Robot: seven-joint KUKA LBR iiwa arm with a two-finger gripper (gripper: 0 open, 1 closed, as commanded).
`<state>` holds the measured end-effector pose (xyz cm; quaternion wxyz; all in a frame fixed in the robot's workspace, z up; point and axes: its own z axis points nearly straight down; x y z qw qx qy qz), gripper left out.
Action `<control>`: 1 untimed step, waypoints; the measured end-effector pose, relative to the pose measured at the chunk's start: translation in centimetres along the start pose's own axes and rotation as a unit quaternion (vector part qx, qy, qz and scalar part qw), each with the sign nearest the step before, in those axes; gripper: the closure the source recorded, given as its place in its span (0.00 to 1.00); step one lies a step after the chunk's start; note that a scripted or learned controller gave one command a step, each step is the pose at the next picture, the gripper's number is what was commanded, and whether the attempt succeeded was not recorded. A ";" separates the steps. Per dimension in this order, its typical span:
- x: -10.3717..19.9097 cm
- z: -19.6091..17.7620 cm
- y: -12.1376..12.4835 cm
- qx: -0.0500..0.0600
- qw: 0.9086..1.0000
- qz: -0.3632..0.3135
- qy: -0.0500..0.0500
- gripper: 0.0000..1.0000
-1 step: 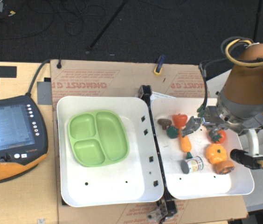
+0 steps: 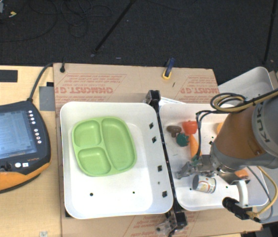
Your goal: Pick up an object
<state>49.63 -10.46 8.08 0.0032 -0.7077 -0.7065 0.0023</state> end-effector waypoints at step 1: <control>2.4 -0.7 6.8 -0.004 1.000 -0.002 0.000 0.00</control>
